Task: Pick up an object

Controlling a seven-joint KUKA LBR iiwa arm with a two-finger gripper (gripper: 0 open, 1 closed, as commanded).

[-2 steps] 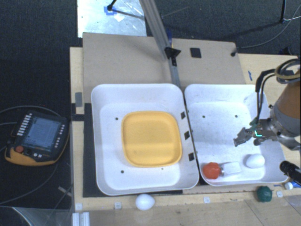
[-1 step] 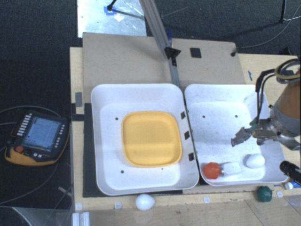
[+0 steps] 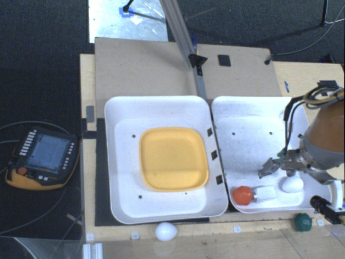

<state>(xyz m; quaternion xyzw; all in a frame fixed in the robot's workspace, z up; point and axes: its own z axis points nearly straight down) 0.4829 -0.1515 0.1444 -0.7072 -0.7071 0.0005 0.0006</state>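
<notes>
Tool over the right bin's near corner

The tool (image 3: 277,165) hangs just above a white egg (image 3: 292,185) — slightly to its right; a red ball (image 3: 242,195) lies farther left. Whether it is clenched or released cannot be told.

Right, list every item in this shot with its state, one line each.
yellow plate: flat, upright, in the left bin.
red ball: resting in the right bin, near its front wall.
white block: lying beside the red ball.
white egg: in the right bin, under the gripper.
second white egg: on the bench, outside the bins.
green ball: on the bench, outside the bins.
</notes>
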